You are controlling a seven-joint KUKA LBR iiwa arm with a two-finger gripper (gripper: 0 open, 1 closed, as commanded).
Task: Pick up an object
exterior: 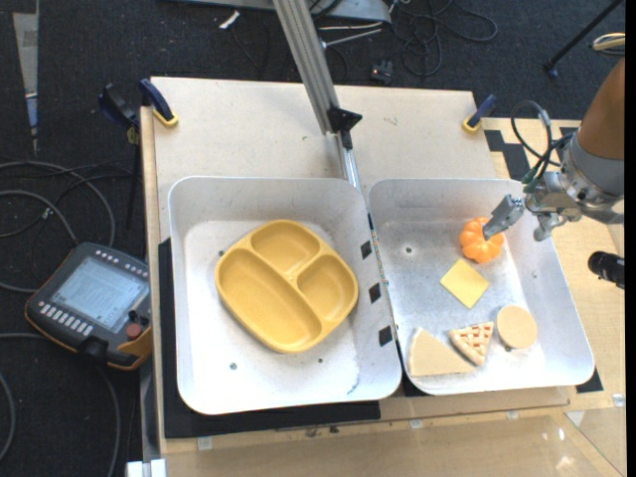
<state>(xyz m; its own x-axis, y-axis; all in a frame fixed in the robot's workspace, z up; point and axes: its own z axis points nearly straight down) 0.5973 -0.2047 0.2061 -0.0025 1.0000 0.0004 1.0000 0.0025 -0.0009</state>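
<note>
Grey arm (596,157) from right | claw (522,217) open beside orange fruit (479,242)

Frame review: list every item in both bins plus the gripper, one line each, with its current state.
Yellow three-compartment plastic plate: flat in left bin, nothing in it.
Orange toy pumpkin: right bin, under the gripper's finger.
Yellow cheese square: lying flat, untouched.
Pizza slice toy: flat, near front wall.
Tan round disc: flat beside pizza slice.
Beige wedge: flat, front of bin.
Gripper: open, over the pumpkin.
</note>
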